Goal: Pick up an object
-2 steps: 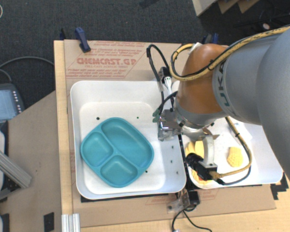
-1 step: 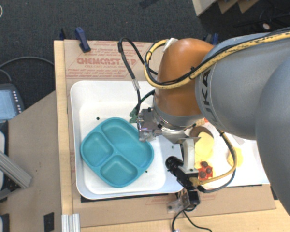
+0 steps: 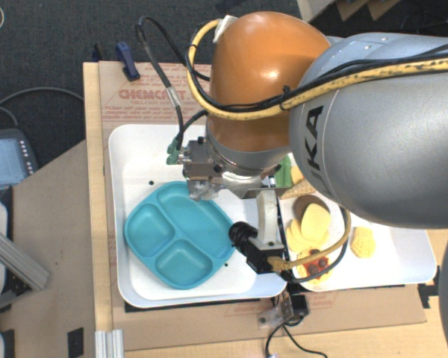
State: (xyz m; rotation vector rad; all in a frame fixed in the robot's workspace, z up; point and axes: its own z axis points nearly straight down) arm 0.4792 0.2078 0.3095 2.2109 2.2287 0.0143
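The left bin (image 3: 127,222) holds a teal divided plate (image 3: 178,233), lying flat toward the bin's near-left part; its left rim sits close to the bin's left wall, while bare white floor stays open behind it along the far wall and in a strip along the near wall. The arm (image 3: 343,110) reaches in from the right, its orange band and grey body covering most of the far right of the left bin and much of the right bin (image 3: 411,256). The gripper (image 3: 201,189) hangs at the plate's far rim, just above or touching it, which cannot be settled from this slant; whether its fingers stand apart or together cannot be told either, since the wrist body hides them. In the right bin, yellow objects (image 3: 313,222) lie near the dividing wall, partly masked by the arm and a looping cable; a yellow ridged piece (image 3: 363,242) lies just right of them; a green scrap (image 3: 286,171) peeks out under the arm, its shape unclear.
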